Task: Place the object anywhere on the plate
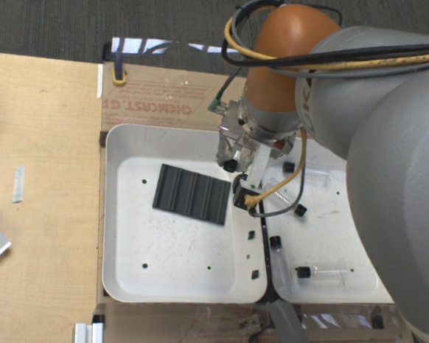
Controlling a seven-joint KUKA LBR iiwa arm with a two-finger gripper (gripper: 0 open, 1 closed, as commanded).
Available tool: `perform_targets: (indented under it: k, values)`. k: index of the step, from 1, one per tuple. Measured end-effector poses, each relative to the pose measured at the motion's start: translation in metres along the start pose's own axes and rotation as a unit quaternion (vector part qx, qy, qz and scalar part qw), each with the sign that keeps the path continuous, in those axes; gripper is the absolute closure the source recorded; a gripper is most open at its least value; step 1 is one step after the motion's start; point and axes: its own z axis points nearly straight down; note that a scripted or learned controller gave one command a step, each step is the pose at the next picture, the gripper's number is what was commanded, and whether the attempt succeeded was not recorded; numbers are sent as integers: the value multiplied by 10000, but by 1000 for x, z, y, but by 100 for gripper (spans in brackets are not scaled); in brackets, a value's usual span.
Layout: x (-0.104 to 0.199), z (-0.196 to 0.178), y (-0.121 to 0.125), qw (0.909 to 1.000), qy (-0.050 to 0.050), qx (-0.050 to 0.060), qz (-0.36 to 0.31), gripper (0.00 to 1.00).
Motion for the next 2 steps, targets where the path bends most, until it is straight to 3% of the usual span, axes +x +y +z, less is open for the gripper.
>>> perform_targets:
  k: [1,2]
  values:
    - [57,60,-78,10000,-2,-2,-55,100]
    - [57,60,-78,10000,-1,-4,-53,0]
